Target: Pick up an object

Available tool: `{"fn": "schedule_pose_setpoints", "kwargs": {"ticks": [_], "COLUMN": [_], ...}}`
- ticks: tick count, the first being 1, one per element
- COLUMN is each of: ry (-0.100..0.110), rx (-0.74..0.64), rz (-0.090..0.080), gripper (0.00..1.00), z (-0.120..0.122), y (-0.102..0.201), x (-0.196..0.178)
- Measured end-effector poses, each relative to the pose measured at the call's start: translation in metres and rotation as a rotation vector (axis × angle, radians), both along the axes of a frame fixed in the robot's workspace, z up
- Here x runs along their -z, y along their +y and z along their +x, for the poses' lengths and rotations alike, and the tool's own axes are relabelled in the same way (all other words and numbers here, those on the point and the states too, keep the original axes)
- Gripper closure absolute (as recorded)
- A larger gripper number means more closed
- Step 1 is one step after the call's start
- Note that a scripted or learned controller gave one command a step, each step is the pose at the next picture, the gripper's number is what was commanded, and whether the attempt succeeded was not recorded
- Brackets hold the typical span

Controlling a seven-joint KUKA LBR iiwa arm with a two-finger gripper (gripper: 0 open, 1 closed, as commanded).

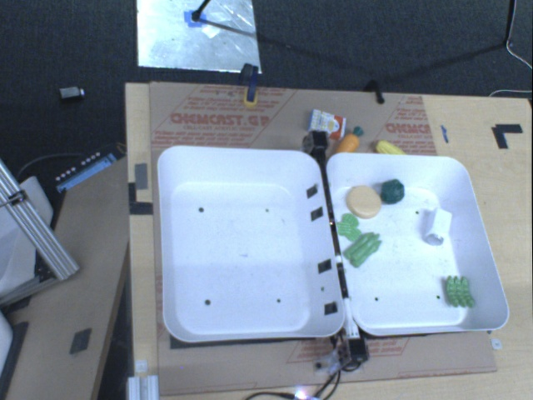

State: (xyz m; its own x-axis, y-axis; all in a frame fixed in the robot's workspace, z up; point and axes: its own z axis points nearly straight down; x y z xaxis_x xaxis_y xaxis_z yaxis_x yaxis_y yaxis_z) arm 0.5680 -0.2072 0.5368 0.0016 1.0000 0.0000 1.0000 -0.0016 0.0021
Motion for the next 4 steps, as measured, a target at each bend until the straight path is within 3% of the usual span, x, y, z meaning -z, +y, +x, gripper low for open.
{"fn": "schedule_pose_setpoints", "kwargs": {"ticks": [1,2,3,4], "ry": [-0.001,-0.001,-0.002,-0.002], "rx": [-0.001,-0.005,-0.003,-0.01], "rz": [0.0,-0.001,-0.002,0.0], "gripper": [1.0,1.0,1.0,1.0], "z": [-0.067,-0.082,-0.081,-0.081], "y": [0.001,0.008,0.001,0.056], "x": [0.001,0.001,0.001,0.001]}}
